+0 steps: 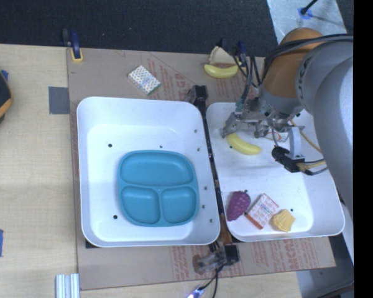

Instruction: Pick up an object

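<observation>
Camera view: grey two-finger gripper (241,129) hovers over the small curved yellow toy banana (243,144), fingers look spread. Risk: that rounded plastic could squirt sideways on closing.

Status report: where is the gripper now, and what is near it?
Gripper low in right bin, just above banana. Grape, packet, yellow piece lie apart.

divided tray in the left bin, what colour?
Light blue. The divided tray lies in the left bin, plain in the camera view.
</observation>
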Robot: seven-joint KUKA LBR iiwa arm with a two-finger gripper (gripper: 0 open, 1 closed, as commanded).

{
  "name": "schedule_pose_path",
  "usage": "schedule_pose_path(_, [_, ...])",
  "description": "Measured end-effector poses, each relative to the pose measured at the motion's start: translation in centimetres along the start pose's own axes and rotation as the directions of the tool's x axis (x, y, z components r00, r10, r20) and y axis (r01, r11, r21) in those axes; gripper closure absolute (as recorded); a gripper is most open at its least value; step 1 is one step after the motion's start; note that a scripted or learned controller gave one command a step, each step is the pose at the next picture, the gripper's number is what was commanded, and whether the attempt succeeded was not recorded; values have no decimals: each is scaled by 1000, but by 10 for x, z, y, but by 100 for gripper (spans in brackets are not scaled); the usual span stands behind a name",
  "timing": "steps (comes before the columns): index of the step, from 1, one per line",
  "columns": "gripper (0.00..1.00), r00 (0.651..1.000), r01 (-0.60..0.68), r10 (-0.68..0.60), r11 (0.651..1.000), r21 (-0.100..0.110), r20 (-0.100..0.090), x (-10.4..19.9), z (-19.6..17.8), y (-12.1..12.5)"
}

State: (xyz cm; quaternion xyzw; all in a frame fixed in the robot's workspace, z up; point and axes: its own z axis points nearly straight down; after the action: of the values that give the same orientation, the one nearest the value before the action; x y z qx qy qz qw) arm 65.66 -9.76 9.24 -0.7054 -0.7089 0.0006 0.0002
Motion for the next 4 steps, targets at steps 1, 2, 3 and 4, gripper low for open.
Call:
schedule_pose_path(1, [0,1000,1,-1,1000,1,0,1,0,0])
schedule_pose_path(2, [0,1000,-1,1,1000,0,0,-3,0,0])
schedule_pose_path(3, [0,1000,-2,2,1000,-1,1,-8,0,0])
schedule_pose_path(4, [0,1000,-1,1,1000,1,0,-4,0,0])
